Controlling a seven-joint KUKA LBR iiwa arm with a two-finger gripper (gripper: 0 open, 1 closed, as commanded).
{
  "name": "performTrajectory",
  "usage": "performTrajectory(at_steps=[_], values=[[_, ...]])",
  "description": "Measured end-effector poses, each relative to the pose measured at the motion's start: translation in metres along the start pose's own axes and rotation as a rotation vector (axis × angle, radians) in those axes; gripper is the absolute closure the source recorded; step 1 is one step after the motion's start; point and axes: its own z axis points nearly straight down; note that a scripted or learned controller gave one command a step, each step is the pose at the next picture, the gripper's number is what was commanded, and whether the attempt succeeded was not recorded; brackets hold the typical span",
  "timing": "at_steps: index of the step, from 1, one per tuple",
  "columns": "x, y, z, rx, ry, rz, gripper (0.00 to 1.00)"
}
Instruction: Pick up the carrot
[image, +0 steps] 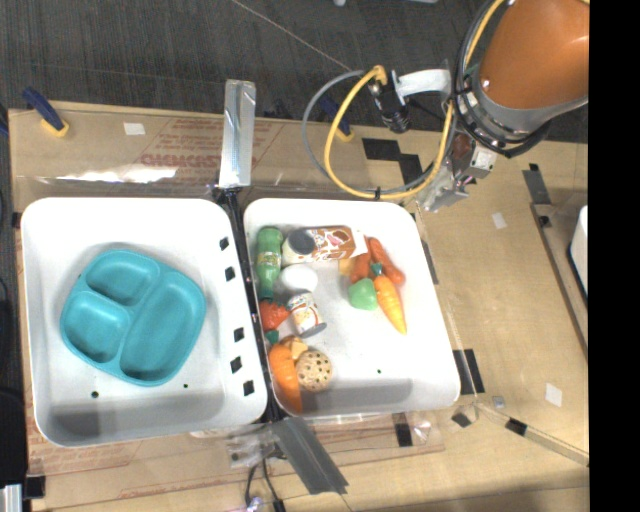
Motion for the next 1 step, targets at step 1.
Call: performTrajectory(at_steps=[1], values=[[0.0002,-0.0012,-0.0346,0.002,0.0,-0.001,1.0]])
